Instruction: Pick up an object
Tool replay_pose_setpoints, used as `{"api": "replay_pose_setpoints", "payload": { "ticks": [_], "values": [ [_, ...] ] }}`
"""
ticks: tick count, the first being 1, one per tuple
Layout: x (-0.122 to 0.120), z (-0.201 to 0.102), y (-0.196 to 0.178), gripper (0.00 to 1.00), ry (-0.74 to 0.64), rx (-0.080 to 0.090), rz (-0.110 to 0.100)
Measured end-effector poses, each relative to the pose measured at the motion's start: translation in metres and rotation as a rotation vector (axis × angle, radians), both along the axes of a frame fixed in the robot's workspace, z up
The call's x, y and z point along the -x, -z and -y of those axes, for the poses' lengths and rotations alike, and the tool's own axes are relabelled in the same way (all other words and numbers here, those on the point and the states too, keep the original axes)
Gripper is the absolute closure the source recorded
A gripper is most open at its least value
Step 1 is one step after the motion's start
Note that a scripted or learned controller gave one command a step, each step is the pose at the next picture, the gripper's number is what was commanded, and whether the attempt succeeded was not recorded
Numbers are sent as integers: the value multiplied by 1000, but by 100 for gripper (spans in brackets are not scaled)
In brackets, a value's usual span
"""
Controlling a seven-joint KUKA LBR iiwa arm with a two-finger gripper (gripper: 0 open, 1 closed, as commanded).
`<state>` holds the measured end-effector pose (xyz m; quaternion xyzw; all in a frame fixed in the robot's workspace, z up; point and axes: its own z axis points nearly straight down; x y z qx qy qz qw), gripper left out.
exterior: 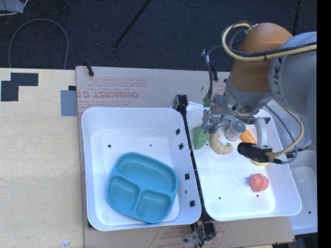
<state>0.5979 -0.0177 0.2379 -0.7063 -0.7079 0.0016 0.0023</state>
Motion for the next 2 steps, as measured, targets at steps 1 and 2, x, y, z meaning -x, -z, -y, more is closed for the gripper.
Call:
{"api": "replay_pose_setpoints", "payload": {
  "ticks": [1, 2],
  "values": [
    [-6, -50, 0, 100, -1, 0, 3],
    [-7, -95, 4, 100, -1, 0, 3]
  ]
}}
